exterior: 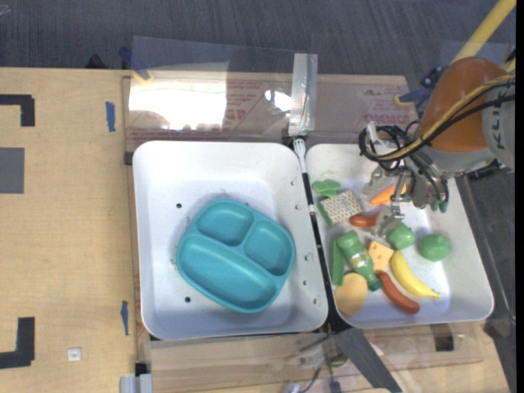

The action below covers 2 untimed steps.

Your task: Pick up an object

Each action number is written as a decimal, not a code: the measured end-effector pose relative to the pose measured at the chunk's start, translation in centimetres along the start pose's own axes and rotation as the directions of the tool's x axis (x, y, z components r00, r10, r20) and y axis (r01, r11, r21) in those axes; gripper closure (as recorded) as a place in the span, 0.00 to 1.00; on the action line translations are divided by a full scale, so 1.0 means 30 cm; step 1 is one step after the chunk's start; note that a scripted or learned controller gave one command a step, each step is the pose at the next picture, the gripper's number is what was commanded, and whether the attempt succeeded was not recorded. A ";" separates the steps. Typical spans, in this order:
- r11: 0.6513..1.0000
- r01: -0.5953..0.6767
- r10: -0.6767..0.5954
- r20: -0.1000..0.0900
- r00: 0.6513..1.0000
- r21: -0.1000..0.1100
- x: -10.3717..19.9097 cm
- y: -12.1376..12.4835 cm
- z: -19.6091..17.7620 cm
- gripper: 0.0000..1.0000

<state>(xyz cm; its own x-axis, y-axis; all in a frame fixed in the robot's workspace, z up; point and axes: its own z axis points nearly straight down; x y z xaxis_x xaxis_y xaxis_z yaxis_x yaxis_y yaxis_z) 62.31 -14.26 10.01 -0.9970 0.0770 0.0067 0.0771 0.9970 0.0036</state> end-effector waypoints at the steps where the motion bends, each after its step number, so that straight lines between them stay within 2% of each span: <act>1: 0.988 -0.154 0.154 0.019 0.988 0.002 0.044 0.018 0.031 0.00; 2: 0.989 -0.145 0.145 0.018 0.989 0.002 0.231 0.017 0.037 0.00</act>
<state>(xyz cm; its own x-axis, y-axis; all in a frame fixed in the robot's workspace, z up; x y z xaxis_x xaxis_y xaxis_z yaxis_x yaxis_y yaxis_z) 55.44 -13.23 8.96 -0.9753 0.2208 -0.0113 0.2208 0.9753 0.0005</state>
